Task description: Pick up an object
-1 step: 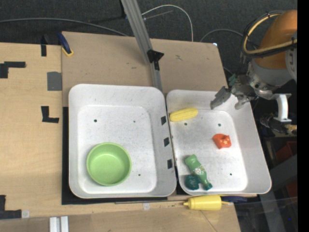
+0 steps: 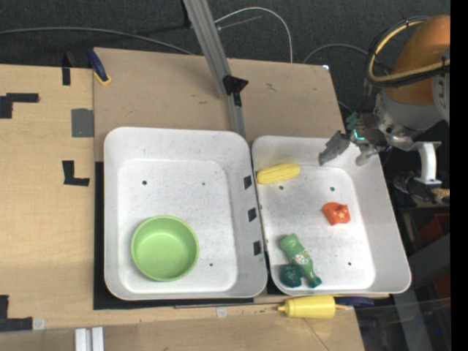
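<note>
Left bin [image 2: 117, 196]: green bowl [image 2: 165, 248]. Right bin [image 2: 380, 218]: corn [image 2: 278, 172], red block [image 2: 336, 213], green bottle [image 2: 300, 260]. Gripper [image 2: 349, 152] apparently spread, nothing grasped.

A light wooden bench [image 2: 44, 218] fills the 9 o'clock side. Dark carpet floor [image 2: 88, 6] lies at 12 o'clock, crossed by thin cables [image 2: 256, 13] and a grey metal pole [image 2: 208, 35].

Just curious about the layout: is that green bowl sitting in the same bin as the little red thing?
No, the green bowl sits in the left bin, while the red object lies in the right bin.
</note>
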`<state>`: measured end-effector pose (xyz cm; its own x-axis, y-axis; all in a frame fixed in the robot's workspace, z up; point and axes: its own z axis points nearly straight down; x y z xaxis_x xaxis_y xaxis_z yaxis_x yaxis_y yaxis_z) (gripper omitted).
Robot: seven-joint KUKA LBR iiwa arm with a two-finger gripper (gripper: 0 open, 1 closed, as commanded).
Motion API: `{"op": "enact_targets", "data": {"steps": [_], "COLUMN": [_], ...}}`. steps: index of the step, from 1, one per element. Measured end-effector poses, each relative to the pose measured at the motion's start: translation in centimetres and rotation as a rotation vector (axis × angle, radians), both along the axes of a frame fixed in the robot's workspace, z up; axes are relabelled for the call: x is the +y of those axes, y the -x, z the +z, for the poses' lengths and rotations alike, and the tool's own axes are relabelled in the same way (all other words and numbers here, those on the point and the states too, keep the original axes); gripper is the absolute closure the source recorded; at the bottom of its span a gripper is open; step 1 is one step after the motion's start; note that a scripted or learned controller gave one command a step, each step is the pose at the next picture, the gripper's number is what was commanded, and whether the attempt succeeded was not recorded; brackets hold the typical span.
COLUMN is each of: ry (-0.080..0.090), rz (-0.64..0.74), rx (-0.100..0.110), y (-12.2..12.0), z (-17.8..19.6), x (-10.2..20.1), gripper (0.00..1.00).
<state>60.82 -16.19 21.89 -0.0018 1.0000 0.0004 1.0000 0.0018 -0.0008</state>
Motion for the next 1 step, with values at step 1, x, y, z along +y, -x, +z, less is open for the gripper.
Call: {"op": "enact_targets", "data": {"steps": [1], "ry": [0.001], "rz": [0.000], "rx": [0.005], "y": [0.54], "z": [-4.49], "x": [0.31], "gripper": [0.00]}}
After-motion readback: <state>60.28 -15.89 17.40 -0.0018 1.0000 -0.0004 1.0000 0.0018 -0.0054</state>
